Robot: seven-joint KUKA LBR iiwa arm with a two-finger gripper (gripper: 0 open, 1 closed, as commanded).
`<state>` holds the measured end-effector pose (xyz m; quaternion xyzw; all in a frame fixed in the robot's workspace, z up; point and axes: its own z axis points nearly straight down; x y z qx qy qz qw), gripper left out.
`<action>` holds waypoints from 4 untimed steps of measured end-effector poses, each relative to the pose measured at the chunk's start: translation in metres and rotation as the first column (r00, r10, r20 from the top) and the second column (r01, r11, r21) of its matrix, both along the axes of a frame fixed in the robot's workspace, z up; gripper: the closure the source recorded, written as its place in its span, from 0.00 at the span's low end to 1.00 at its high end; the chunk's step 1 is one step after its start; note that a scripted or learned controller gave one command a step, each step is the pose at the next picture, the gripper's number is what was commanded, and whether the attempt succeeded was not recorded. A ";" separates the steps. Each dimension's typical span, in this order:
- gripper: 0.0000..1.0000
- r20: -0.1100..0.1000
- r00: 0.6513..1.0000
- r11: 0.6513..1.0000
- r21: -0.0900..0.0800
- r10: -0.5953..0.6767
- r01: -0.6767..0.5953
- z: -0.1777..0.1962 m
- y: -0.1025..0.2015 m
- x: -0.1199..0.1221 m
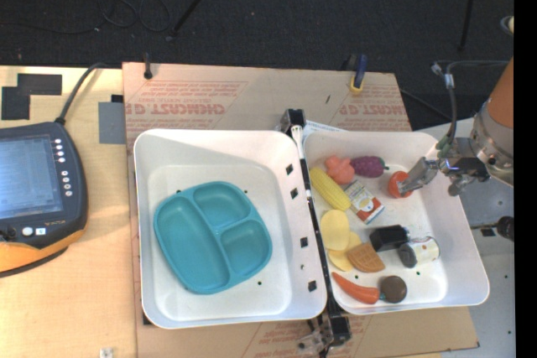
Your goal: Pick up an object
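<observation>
Red tomato toy (398,183) sits at the pincer (417,178), in the right bin (457,222).
If the pincer grips it I cannot tell. A teal divided plate (212,236) lies in the left bin (168,155).

The arm reaches in from the right edge of the camera view, its orange band showing just above the grey wrist. The wrist sits low and tilted toward the left, with cables looping above it. The tool (426,172) extends leftward from the wrist, its metal fingers (430,167) pointing down and to the left at a slant.
</observation>
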<state>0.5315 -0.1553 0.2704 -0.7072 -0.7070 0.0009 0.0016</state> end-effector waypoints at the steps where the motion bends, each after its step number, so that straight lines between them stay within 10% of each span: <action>1: 0.00 -0.009 1.000 1.000 0.003 -0.001 0.001 -0.094 -0.015 -0.027; 2: 0.00 0.008 1.000 1.000 0.004 -0.001 0.001 -0.183 -0.009 -0.031; 3: 1.00 0.008 1.000 1.000 -0.001 -0.005 0.005 -0.170 -0.013 -0.031; 4: 0.00 0.008 1.000 1.000 0.000 -0.005 0.005 -0.171 -0.013 -0.031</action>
